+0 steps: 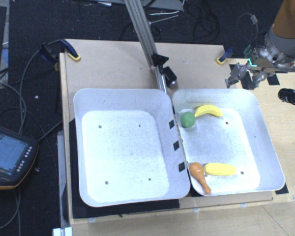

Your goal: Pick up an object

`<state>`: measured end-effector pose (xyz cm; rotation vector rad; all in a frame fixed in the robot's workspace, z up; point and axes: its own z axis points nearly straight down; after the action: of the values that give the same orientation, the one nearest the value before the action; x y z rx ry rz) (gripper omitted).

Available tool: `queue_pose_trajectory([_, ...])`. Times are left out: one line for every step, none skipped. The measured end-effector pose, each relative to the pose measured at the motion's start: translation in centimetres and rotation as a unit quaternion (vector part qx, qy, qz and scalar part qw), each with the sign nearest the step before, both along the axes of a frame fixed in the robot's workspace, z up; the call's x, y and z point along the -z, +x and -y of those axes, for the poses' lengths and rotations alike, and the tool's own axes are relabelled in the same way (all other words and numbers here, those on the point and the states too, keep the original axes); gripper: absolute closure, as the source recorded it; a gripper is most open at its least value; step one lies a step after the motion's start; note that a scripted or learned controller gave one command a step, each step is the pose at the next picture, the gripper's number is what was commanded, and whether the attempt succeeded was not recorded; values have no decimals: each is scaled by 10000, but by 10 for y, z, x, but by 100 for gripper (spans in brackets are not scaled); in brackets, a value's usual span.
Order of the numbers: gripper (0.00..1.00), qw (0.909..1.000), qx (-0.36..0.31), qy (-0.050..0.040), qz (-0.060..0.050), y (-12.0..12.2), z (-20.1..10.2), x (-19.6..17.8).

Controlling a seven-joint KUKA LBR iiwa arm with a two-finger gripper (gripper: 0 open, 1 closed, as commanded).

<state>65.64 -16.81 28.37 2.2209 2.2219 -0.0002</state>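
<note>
At the far left we see a handheld pendant [9,155] lying on the dark floor, its cable trailing up past the desk [113,65]. On the desk sit two white bins side by side. The left bin [86,102] shows us only its speckled white floor. A metal pole [143,26] slants up from the seam between the bins, at their back edge. In the right bin [258,132] we count four things: a green ball [188,119] near the back left corner, touching or just beside a yellow banana [208,111] that lies to its right; and, near the front edge, an orange carrot-like piece [199,175] lying at a slant, with a second yellow piece [220,169] just beside it on the right, their ends close or touching. At the upper right we find the arm, its orange band [288,14] above the grey wrist, and the tool [241,77] hanging over the desk just behind the right bin's back rim, well apart from all four things. Nothing sits between its fingers that we can see; whether they stand apart or together we cannot tell.
</note>
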Motion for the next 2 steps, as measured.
queue_pose_trajectory([0, 10000, 0, 0, 0, 0, 0, 0])
queue_pose_trajectory([0, 10000, 0, 5, -26, -5, 0, 63])
